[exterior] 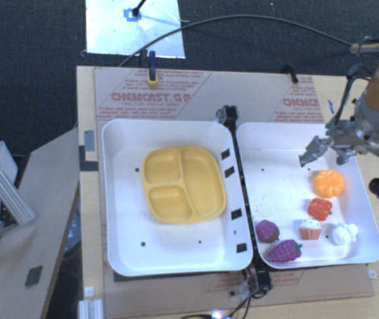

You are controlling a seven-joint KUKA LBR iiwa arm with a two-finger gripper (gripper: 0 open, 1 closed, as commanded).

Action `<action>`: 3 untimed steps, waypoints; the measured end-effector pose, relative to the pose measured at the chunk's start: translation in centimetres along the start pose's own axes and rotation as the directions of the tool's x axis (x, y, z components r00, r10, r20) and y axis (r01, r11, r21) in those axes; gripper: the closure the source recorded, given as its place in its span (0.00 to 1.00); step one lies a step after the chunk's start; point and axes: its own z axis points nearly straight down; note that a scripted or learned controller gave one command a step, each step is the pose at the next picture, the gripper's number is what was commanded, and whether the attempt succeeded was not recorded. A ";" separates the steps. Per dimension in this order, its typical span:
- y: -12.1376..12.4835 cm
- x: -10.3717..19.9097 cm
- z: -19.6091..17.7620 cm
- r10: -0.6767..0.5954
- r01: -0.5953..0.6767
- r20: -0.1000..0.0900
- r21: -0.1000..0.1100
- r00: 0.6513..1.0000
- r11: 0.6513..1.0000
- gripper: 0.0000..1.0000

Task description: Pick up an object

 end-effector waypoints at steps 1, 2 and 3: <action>0.2 0.0 -0.7 -0.003 0.003 0.002 -0.012 1.000 1.000 0.00; -0.3 0.3 5.5 -0.001 0.001 0.001 -0.007 1.000 1.000 0.00; 0.7 0.6 10.1 -0.001 0.001 0.001 -0.010 1.000 1.000 0.00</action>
